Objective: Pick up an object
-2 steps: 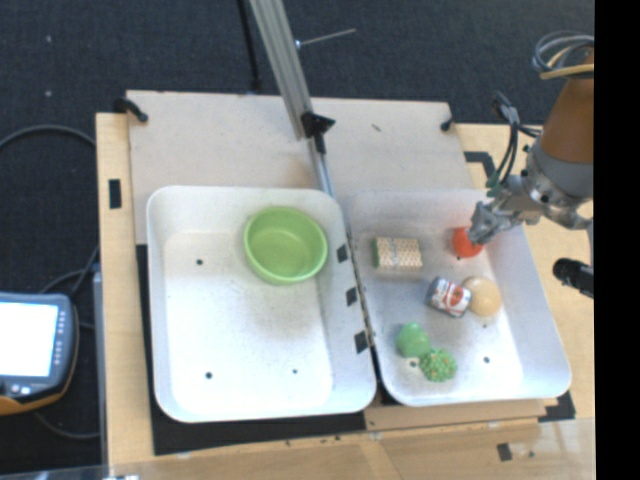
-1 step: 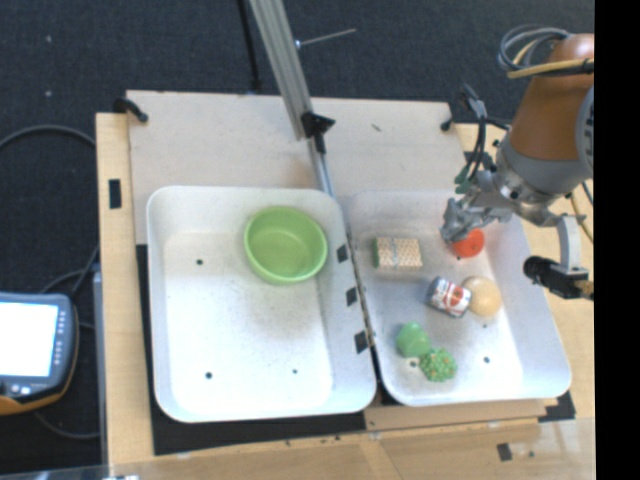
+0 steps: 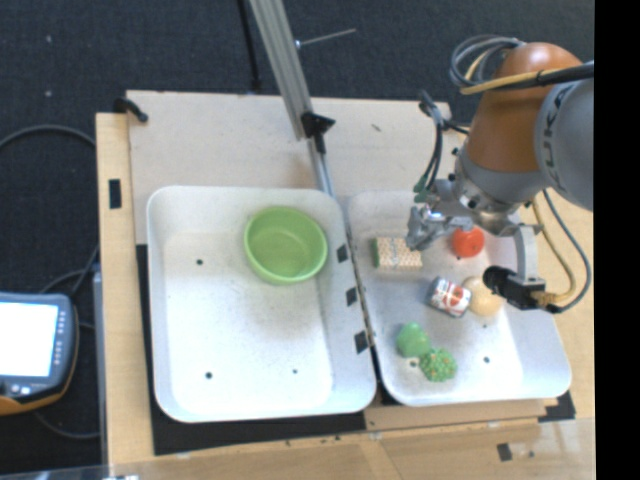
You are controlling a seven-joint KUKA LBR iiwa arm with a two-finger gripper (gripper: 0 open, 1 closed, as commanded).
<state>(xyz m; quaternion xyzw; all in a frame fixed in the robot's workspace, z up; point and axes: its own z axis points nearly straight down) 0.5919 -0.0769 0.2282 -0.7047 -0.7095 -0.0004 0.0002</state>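
Objects for picking lie in the right bin (image 3: 540, 363), seven in all by what can be made out. Taking that bin as a clock face, a pale checkered block (image 3: 398, 254) with a green edge sits at about 10 o'clock, close to the divider between the bins. A red item (image 3: 467, 242) lies toward 12 o'clock, partly under the arm's wrist. Near the centre rests a small can (image 3: 451, 296) with a red and white label, lying on its side, and a cream-coloured ball (image 3: 484, 302) touches it at its 3 o'clock side. A smooth green lump (image 3: 410, 340) sits at about 7 o'clock, with a knobbly green piece (image 3: 437, 366) just beside it toward 5 o'clock. The gripper (image 3: 424, 226) hangs over the upper part of this bin, just above the checkered block and at 9 o'clock from the red item; whether its tips are spread or closed cannot be told, and nothing is seen between them. The left bin (image 3: 190, 368) holds one green bowl (image 3: 286, 245), upright, at about 1 o'clock in that bin. A metal post (image 3: 285, 53) rises at a slant from the bench at 12 o'clock between the bins.
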